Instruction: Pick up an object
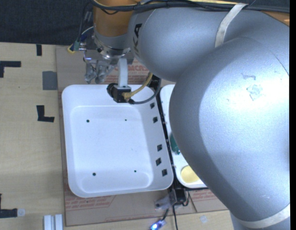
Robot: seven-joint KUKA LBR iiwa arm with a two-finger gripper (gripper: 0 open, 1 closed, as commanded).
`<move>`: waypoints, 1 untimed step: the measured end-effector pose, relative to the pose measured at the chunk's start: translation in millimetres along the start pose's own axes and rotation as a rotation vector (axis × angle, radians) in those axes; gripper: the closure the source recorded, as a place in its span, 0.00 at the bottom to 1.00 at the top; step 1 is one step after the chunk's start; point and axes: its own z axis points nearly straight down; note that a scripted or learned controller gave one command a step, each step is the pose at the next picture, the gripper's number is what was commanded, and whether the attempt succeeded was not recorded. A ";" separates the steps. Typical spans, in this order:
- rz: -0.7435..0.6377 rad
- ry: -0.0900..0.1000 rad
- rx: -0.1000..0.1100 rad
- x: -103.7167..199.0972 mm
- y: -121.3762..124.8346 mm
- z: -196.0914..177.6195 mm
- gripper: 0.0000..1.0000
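A camera looks down at a slant on a wooden bench holding two shallow white bins side by side on sheets of cardboard. The left bin [109, 147] lies in plain sight, its smooth floor marked by four small dark dots and nothing lying on it. The right bin [166, 92] is almost wholly covered by the robot arm [224, 104], a bulky grey limb with an orange band [117, 8] above the wrist, which reaches in from the right and crosses the top of the frame. The gripper [96, 73] hangs at the far edge of the left bin, just above its back rim; its fingers are a small blur of metal, and whether they are spread or closed cannot be told, nor is anything seen between them. A short white bracket with a dark fitting and a yellowish cable hangs beside it over the bin's back rim. The likeliest things to pick lie in the right bin: a pale yellow object [190, 175] and a sliver of green object [174, 145] peek out from under the arm (their shapes are mostly hidden). Both lie well apart from the gripper, toward the near right, so the arm probably has to swing back across the divider to reach them.
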 end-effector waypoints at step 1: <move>0.003 0.001 -0.010 -2.5 10.4 -136.6 1.00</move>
